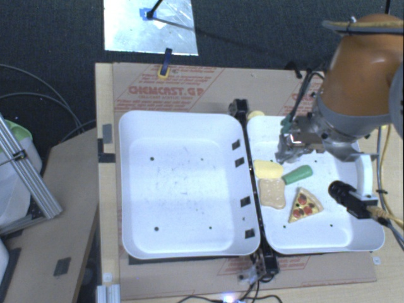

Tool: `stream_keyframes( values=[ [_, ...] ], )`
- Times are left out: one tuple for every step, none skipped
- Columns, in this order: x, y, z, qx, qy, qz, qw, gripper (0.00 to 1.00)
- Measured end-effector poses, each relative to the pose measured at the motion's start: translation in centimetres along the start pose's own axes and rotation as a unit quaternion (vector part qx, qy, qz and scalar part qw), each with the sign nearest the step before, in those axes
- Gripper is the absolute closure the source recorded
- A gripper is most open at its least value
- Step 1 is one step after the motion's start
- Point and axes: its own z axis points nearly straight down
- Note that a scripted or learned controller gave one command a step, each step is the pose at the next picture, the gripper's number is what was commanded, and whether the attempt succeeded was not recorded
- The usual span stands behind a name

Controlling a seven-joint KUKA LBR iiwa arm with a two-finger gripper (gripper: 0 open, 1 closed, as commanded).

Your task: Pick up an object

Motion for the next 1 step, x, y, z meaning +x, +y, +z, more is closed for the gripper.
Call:
stream_keyframes(
  values=[
    [2.79, -1.34, -4.12, 0.000, 0.000, 0.000, 1.0000, 1.00]
  ],
)
